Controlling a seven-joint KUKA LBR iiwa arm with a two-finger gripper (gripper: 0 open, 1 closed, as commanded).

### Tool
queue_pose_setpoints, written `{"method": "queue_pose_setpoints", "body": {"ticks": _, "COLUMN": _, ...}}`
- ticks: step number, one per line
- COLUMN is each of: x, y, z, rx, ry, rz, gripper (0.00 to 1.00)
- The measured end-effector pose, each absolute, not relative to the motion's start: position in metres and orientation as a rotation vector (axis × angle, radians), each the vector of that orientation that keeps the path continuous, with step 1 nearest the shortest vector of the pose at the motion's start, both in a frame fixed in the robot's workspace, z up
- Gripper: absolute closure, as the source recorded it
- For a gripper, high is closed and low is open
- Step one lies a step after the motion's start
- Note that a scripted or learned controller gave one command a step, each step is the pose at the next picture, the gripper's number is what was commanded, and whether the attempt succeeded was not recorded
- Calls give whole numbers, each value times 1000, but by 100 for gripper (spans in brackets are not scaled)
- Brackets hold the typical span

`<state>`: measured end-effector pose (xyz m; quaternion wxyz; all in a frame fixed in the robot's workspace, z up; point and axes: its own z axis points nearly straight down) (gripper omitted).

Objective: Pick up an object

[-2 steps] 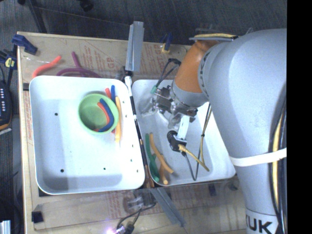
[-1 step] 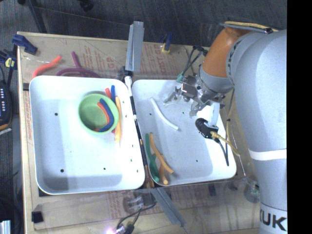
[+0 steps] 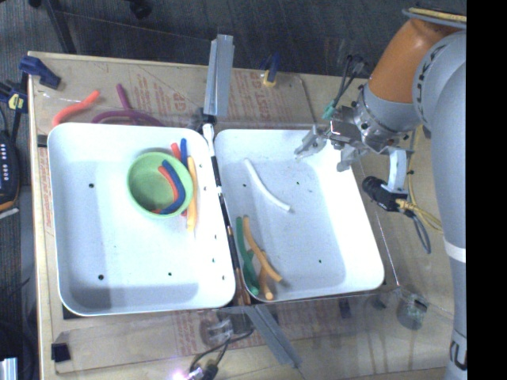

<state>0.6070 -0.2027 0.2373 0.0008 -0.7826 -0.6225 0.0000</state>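
Observation:
My gripper point(image 3: 325, 155) hangs over the far right corner of the right bin point(image 3: 360, 244). Its two fingers stand apart, open, with nothing between them. A white curved strip point(image 3: 265, 186) lies on the bin floor to the gripper's left and nearer the front. Several orange and green sticks point(image 3: 257, 264) lie bunched along the right bin's left wall near the front corner. In the left bin point(image 3: 87, 236) sits a green bowl point(image 3: 150, 184) holding red and blue curved pieces, with an orange stick point(image 3: 191, 196) along its right side.
A metal divider bar point(image 3: 218, 74) rises behind the gap between the bins. Red and purple cables point(image 3: 119, 113) lie on the bench behind the left bin. A black cable plug point(image 3: 380, 194) hangs off the arm beside the right bin's right wall.

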Motion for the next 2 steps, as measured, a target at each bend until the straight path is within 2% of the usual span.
{"method": "queue_pose_setpoints", "body": {"ticks": 1, "x": 583, "y": -201, "z": 325, "rx": -2523, "ry": -1870, "rz": -1, "gripper": 0}}
{"method": "queue_pose_setpoints", "body": {"ticks": 2, "x": 552, "y": -203, "z": 334, "rx": -2525, "ry": -1862, "rz": 0, "gripper": 0}}
